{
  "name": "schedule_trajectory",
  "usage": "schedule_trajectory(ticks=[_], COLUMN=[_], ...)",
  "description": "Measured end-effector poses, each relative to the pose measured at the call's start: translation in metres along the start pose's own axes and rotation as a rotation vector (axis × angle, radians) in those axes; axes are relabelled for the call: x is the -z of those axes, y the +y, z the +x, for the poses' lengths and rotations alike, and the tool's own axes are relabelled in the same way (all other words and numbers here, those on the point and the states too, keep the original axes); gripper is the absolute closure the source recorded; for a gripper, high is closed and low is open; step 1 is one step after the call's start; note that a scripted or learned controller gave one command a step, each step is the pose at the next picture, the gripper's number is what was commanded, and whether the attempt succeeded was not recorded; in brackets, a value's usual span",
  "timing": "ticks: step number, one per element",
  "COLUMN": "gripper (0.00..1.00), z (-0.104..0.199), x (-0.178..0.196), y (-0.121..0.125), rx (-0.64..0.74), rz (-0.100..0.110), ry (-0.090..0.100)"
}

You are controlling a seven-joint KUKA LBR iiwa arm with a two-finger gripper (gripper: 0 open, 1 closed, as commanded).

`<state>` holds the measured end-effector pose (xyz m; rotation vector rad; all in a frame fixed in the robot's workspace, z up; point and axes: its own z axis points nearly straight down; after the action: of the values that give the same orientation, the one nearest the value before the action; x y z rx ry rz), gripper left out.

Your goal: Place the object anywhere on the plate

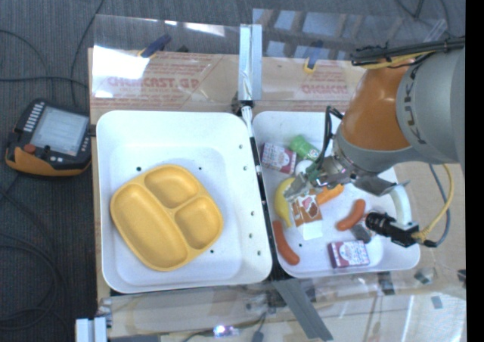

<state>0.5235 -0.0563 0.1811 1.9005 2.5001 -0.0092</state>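
A yellow plate (pixel 165 214) with three compartments lies in the left bin (pixel 121 132); nothing rests on it. My gripper (pixel 311 180) hangs low over the middle of the right bin (pixel 265 125). It sits just above a brown packet (pixel 305 210), between a yellow banana (pixel 282 202) and an orange carrot (pixel 330 195). The wrist hides what lies directly beneath it. Nothing is visibly held.
Around the gripper in the right bin lie a red-and-white carton (pixel 277 157), a green item (pixel 304 147), two sausages (pixel 350 214) (pixel 285 244) and a maroon carton (pixel 349 254). A black cable fitting (pixel 389 227) hangs at the bin's right. A teach pendant (pixel 49 138) sits left of the bench.
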Motion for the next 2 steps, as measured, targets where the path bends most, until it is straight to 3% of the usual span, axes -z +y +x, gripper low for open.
schedule_trajectory(ticks=[1,2], gripper=[1.0,1.0], z=[0.053,0.15], x=[0.005,0.017], y=[-0.001,0.0], rx=[0.128,0.243], rz=[-0.011,-0.002], ry=[-0.009,0.003])
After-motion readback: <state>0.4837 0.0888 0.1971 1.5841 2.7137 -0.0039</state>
